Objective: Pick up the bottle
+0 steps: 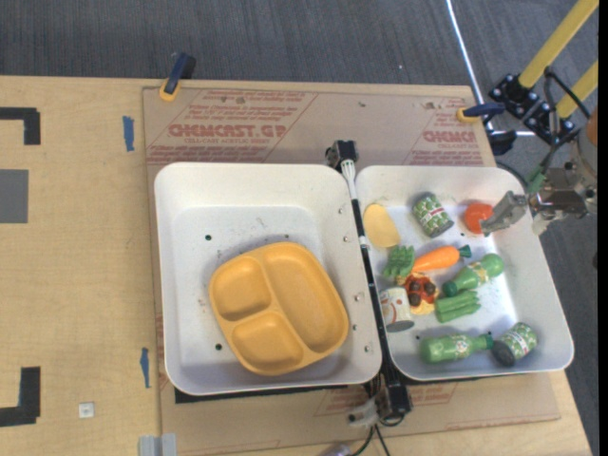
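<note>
The right bin [556, 302] holds several toy foods. A green bottle [453, 348] lies on its side near the bin's front wall, and a second green bottle [475, 275] with a pale top lies tilted in the middle. My gripper [505, 213] hangs over the bin's far right corner, beside a red-orange tomato [474, 215] and well apart from both bottles. Nothing shows in its grasp.
The left bin [180, 255] carries a yellow divided plate [277, 307]. Around the bottles lie a carrot [439, 257], two green-label cans [432, 212] [516, 342], a white-and-red can [394, 304], a green pod [456, 307], leafy greens [399, 259] and a yellow piece [380, 224].
</note>
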Controlling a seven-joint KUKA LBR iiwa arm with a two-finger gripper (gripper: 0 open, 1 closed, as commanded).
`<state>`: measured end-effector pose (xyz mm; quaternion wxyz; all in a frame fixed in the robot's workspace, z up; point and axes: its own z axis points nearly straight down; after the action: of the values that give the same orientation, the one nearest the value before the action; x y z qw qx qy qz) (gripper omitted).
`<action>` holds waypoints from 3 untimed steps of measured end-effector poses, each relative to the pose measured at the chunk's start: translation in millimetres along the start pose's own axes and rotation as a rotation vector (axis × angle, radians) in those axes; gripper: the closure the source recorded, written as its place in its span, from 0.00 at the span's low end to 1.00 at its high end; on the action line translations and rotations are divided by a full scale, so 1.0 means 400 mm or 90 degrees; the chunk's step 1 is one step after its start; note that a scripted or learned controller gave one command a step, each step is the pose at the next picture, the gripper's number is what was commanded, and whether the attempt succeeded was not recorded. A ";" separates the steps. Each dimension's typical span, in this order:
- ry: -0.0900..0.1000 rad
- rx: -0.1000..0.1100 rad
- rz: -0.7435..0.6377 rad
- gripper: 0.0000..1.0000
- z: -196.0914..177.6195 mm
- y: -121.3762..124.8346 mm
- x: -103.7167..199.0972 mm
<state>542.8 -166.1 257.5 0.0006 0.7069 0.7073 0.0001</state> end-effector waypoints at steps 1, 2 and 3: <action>0.001 0.002 0.151 0.00 0.248 -0.028 -0.058; 0.001 0.001 0.215 0.00 0.406 0.006 -0.080; 0.001 0.000 0.215 1.00 0.381 0.006 -0.080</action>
<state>545.5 -198.3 105.2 -0.0002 0.8158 0.5783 0.0005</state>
